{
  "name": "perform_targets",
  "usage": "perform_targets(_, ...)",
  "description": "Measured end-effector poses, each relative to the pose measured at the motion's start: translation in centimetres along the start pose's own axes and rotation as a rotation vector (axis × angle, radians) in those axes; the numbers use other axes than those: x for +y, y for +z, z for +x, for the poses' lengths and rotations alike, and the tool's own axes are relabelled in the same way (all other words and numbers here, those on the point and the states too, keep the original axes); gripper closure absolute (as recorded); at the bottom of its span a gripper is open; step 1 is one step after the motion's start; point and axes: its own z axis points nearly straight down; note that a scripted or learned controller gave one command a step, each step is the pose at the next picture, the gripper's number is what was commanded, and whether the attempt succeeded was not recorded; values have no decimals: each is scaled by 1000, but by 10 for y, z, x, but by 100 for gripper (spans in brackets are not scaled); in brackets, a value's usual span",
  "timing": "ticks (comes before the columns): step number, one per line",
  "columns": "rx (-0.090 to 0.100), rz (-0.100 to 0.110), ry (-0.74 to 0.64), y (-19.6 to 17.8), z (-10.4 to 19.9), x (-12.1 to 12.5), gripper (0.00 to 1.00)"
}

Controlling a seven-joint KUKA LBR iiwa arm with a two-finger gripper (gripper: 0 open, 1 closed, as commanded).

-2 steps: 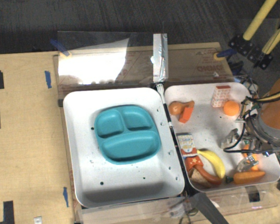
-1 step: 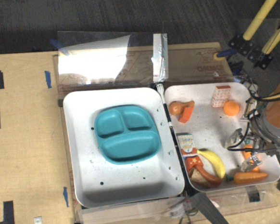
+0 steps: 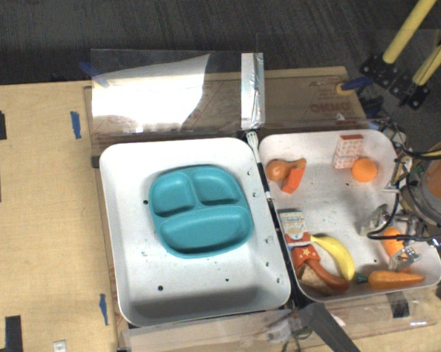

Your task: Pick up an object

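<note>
The right bin (image 3: 325, 201) holds several toy foods. A banana (image 3: 337, 253) lies at the front beside a red piece (image 3: 306, 254), with a carrot (image 3: 394, 277) along the front wall. An orange ball (image 3: 364, 169) and a pink box (image 3: 348, 151) sit at the back right. An orange fruit with a small carrot (image 3: 285, 172) lies at the back left, and a small labelled packet (image 3: 293, 226) near the middle left. My gripper (image 3: 388, 230) reaches in low at the bin's right side, right by a small orange piece (image 3: 393, 241) that it partly hides.
The left bin (image 3: 138, 284) bears a teal divided plate (image 3: 200, 209). A clear plastic sheet (image 3: 153, 93) and a silver strip (image 3: 252, 93) lie behind the bins. Yellow-handled tools (image 3: 410, 27) stand at the far right. Black cables hang around the wrist (image 3: 406, 217).
</note>
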Motion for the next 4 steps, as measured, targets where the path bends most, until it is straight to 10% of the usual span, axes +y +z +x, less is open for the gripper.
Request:
perform_targets(2, 0, 3, -123, 0, 0, -1, 0)
perform_targets(3, -10, 10, -125, -13, -4, -1, 100)
perform_targets(4, -9, 8, -125, -12, -3, -1, 0)
